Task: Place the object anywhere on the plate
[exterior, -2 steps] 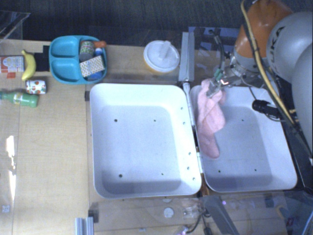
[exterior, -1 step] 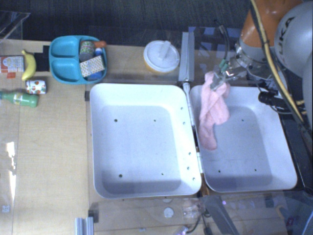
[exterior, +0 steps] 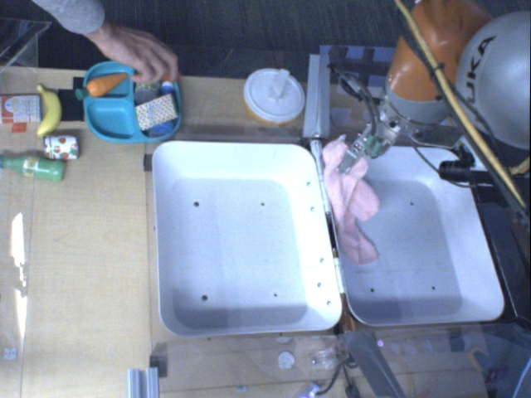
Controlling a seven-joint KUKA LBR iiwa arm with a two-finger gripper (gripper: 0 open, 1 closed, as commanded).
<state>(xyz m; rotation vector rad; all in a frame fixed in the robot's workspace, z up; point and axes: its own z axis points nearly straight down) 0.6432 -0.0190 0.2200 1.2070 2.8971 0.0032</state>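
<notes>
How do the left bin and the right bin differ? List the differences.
1. The pink cloth lies in the right bin, against its left wall, not in the left bin.
2. The gripper hangs over the right bin, not the left bin.
3. The left bin looks wider than the right bin from this slant.
Both are white, shallow and round-cornered, side by side.

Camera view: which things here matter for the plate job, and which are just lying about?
Job in hand: pink cloth; claw, above the cloth's top end; round white dish, probably the plate.

Lying about: blue tray; carrot; banana; can; green bottle; person's hand.
</notes>
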